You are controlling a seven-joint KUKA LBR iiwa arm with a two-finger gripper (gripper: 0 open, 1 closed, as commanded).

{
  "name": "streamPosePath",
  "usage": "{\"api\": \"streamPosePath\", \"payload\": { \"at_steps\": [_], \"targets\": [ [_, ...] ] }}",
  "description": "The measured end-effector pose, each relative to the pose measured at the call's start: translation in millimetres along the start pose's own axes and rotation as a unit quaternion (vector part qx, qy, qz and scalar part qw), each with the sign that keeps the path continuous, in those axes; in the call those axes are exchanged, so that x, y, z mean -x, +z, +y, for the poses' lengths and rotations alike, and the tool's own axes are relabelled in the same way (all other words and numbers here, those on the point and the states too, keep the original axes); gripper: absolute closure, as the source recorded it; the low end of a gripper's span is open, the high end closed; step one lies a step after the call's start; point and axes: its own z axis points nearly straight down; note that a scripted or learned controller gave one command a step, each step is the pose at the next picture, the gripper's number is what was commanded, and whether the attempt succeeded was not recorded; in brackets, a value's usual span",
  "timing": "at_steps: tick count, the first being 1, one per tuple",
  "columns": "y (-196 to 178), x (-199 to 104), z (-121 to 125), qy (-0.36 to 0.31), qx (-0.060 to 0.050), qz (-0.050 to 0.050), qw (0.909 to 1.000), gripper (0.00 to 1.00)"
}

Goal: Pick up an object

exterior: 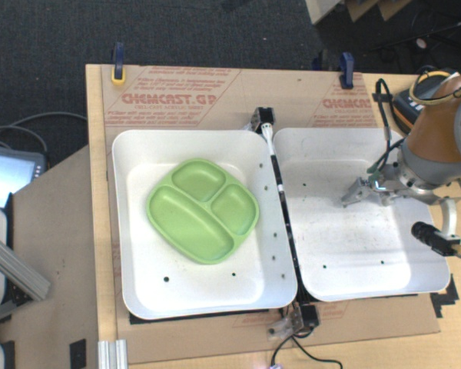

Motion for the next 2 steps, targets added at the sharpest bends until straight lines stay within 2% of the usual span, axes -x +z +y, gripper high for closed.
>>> {"api": "streamPosePath", "payload": {
  "at_steps": [2],
  "targets": [
    [0.0,0.0,0.0,0.000,0.000,0.000,1.0000,0.00]
  ]
}}
